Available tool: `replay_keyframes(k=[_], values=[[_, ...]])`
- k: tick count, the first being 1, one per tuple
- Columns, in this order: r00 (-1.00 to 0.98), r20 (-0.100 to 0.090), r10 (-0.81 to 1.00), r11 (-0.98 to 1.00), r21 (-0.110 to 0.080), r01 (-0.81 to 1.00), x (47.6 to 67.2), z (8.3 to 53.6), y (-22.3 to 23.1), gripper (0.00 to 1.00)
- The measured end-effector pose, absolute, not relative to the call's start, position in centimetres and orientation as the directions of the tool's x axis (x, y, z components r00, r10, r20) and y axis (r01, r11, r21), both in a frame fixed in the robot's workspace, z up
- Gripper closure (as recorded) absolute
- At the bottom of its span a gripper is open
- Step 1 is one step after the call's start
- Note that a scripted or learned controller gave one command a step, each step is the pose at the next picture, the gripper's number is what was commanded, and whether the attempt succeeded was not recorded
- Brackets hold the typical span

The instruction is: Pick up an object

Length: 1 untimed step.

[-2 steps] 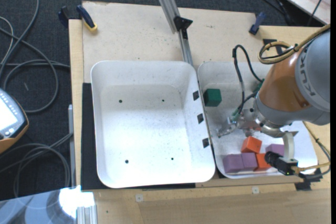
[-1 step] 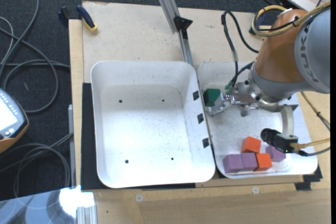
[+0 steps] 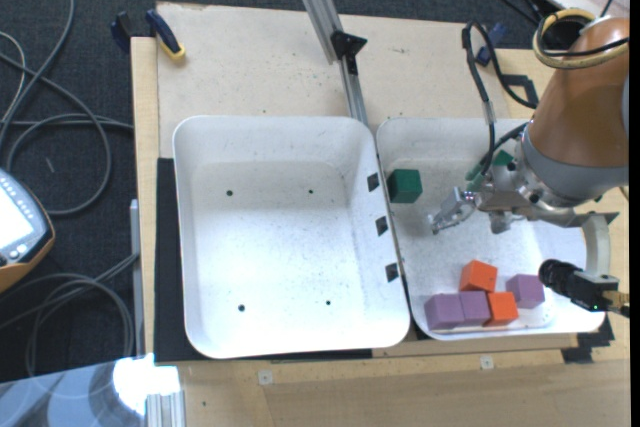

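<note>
Arm (image 3: 580,105) reaches in from the right, over the right bin (image 3: 440,140). Gripper (image 3: 450,213) hangs over the middle of that bin, fingers pointing left; nothing is seen between them. Cannot tell from this view whether the jaws are parted or closed.

Objects, all in the right bin:
- green block (image 3: 405,184) at the far left, close to the wall shared with the left bin, just left and slightly far of the gripper, apart from it
- orange block (image 3: 480,276) near side, right of centre
- second orange block (image 3: 501,307) just nearer, touching the cluster
- purple block (image 3: 458,309) at the near wall, beside the second orange block
- smaller purple block (image 3: 525,290) to the right of the orange pair

Left bin (image 3: 200,165): white floor with dark specks
</note>
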State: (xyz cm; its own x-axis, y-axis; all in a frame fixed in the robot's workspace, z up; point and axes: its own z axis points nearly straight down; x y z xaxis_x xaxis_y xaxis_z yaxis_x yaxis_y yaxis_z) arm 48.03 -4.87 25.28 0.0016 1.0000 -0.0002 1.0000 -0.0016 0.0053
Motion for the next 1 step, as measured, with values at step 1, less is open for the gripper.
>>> replay_keyframes(k=[1], values=[[0.002, -0.003, 1.000, -0.002, 0.011, 1.000, 48.15, 36.50, -9.83, 0.00]])
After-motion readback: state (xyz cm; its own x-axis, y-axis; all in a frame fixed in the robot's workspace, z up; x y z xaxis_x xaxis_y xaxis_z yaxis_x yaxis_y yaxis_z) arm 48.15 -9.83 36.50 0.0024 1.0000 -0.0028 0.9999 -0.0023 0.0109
